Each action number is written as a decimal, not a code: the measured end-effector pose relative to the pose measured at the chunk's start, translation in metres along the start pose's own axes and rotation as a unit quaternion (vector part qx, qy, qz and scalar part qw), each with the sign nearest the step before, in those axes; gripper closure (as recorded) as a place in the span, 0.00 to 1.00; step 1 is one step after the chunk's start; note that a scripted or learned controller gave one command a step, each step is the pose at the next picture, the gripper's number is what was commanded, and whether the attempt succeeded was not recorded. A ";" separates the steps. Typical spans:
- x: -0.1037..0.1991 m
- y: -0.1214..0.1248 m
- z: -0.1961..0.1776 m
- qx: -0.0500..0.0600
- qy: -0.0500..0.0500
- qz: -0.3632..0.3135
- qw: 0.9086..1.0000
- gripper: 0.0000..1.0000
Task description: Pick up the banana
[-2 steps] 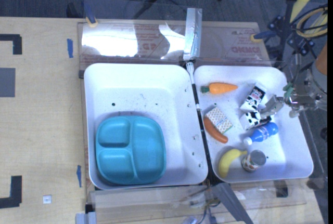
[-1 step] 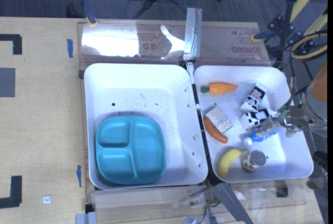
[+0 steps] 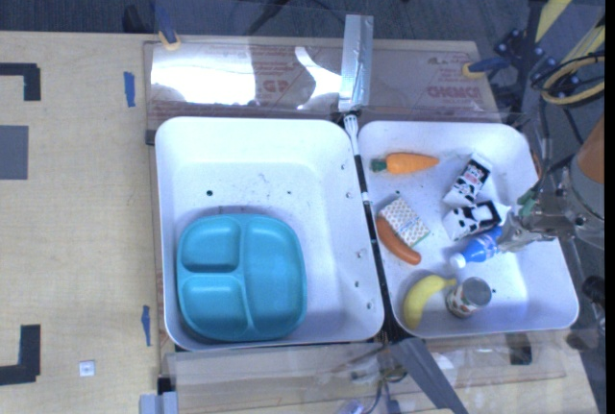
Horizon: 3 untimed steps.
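Banana: touching can; I fear the can gets caught instead.
Gripper: by bottle; grip state, cannot tell.

No legible text on anything.

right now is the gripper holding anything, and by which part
Cannot be told. The gripper sits at the right bin's edge by the blue-capped bottle; the banana lies apart, untouched.
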<state>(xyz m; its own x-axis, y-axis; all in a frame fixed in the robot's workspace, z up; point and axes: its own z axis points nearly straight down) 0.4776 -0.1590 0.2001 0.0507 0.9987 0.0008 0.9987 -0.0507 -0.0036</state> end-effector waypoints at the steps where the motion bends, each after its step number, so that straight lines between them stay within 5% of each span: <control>1: 0.045 -0.001 -0.078 -0.001 -0.001 0.185 0.983 1.00; 2: 0.097 0.053 -0.069 0.000 -0.001 0.361 0.932 1.00; 3: 0.098 0.053 -0.077 0.002 -0.002 0.360 0.933 1.00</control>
<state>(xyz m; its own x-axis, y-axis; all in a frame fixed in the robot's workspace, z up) 0.5353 -0.0642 0.2772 0.7081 0.7060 -0.0074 0.7060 -0.7082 -0.0053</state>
